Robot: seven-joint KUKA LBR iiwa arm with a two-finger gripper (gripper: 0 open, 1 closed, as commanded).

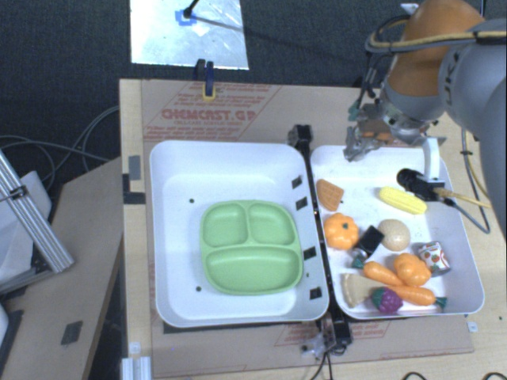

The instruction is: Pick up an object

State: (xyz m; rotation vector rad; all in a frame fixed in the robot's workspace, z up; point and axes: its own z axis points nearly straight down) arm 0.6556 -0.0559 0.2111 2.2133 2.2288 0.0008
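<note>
Several toys crowd the right bin's (pixel 455 236) near corner; my gripper (pixel 358 145), width indeterminate, hovers at its far edge. Risk: fingers jam between neighbours.

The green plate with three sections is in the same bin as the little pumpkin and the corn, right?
Not quite. The camera view shows the green plate lying alone in the left bin. The little pumpkin and the corn are in the right bin, with the other toy foods. The plate does have three sections.
</note>
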